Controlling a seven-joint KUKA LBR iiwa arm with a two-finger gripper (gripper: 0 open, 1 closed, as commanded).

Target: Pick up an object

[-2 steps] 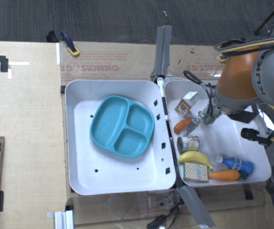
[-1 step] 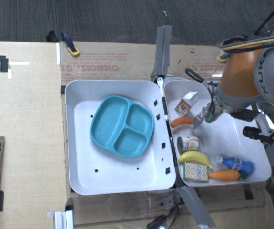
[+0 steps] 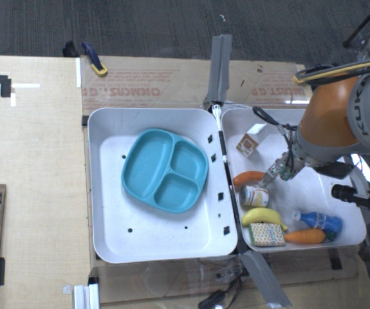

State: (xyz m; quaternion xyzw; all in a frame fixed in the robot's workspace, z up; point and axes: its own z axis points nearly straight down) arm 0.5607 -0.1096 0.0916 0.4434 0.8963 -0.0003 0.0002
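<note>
My end effector (image 3: pixel 269 176) hangs low in the right bin (image 3: pixel 358 234), right of the frame's centre; I cannot tell its state. Its tip is just above the small can (image 3: pixel 254 196) and beside the orange carrot (image 3: pixel 248 177). Below these lie a banana (image 3: pixel 262 217), a tan sponge block (image 3: pixel 266 235), another carrot (image 3: pixel 307 237) and a blue bottle (image 3: pixel 318 221). A small brown carton (image 3: pixel 247 146) sits toward the bin's upper left. The left bin (image 3: pixel 101 172) holds a teal divided plate (image 3: pixel 165 170).
</note>
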